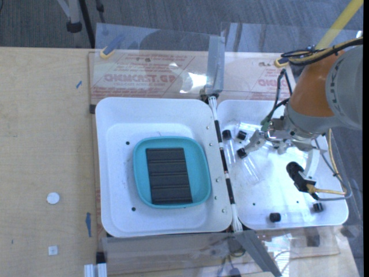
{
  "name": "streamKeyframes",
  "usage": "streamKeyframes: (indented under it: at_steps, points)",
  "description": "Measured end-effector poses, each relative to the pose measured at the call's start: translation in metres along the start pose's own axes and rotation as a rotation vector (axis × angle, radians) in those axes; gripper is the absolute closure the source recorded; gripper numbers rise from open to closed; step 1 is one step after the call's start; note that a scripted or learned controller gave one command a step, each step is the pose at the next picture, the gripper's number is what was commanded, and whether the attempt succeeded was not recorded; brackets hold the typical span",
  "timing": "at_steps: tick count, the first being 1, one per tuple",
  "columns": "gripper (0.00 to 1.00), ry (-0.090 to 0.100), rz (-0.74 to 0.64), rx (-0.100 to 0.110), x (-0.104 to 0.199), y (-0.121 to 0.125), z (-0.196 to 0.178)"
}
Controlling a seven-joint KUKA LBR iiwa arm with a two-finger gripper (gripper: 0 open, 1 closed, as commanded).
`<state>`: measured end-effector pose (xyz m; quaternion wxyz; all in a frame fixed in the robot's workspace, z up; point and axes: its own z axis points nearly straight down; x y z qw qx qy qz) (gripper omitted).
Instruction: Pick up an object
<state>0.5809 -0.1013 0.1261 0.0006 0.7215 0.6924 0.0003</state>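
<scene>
My gripper [251,145] hangs low over the left half of the right bin [334,215], below the grey wrist and orange band. Small black pieces lie close by: one [241,153] right at the gripper's tip, and two more [226,134] [241,134] just behind it near the bin's left wall. A clear plastic piece [249,169] lies on the bin floor just in front of the gripper. Nothing is visibly held.
The left bin [109,212] holds a teal dish [141,154] with a dark ribbed insert [168,176]. Two further small black pieces [274,217] [317,207] lie near the right bin's front edge. A ridge [222,166] divides the two bins.
</scene>
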Motion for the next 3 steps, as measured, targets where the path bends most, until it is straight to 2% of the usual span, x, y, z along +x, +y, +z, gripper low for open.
streamKeyframes:
  at_steps: [1, 2, 3]
  points:
    - [0.0, -0.005, 0.021, -0.007, 0.009, 0.047, 0.038]
    - [1.0, -0.006, 0.017, -0.007, 0.01, 0.048, 0.028]
    - [1.0, -0.001, -0.009, 0.0, 0.071, 0.084, -0.059]
